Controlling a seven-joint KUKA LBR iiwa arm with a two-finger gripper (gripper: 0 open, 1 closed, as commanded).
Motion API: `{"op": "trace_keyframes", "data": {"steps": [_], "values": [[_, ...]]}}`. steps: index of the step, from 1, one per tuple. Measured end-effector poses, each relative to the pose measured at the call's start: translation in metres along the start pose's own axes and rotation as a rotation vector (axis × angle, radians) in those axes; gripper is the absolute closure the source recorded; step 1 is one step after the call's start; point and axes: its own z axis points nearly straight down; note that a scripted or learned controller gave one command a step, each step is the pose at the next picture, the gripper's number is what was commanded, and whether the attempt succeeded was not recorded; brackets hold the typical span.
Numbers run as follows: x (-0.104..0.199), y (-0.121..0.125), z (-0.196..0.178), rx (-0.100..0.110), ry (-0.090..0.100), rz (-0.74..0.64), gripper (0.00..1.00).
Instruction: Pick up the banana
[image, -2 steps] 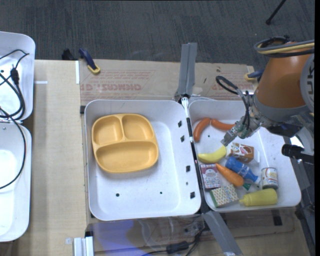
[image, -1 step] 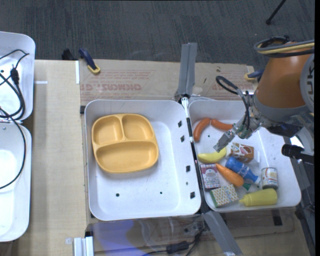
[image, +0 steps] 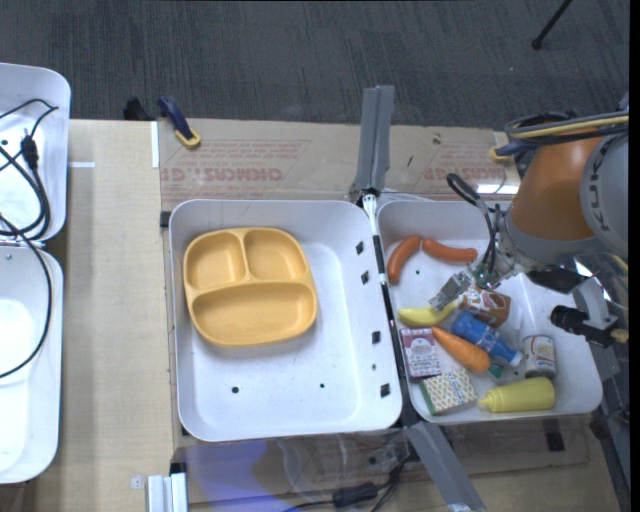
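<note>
The banana (image: 424, 315) is small and yellow. It lies in the right bin (image: 578, 398), near that bin's left wall, partly tucked under other items. My gripper (image: 455, 292) hangs just above and to the right of the banana's right end, low among the clutter. The view does not show the banana held. The grey arm with its orange band (image: 558, 190) comes in from the upper right.
Around the banana lie two orange-red sausages (image: 402, 256), a carrot (image: 463, 348), a blue packet (image: 482, 333), a pink carton (image: 421, 352), a green box (image: 447, 391), a yellow bottle (image: 516, 397) and a can (image: 541, 352). The left bin (image: 290, 400) holds a yellow divided plate (image: 250, 285).
</note>
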Motion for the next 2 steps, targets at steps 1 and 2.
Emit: {"op": "trace_keyframes", "data": {"steps": [1,2], "values": [[-0.0004,0.0015,-0.0108,-0.003,0.001,0.002,1.00],[-0.0001,0.0011,-0.0101,-0.002,0.002,0.002,0.00]]}}
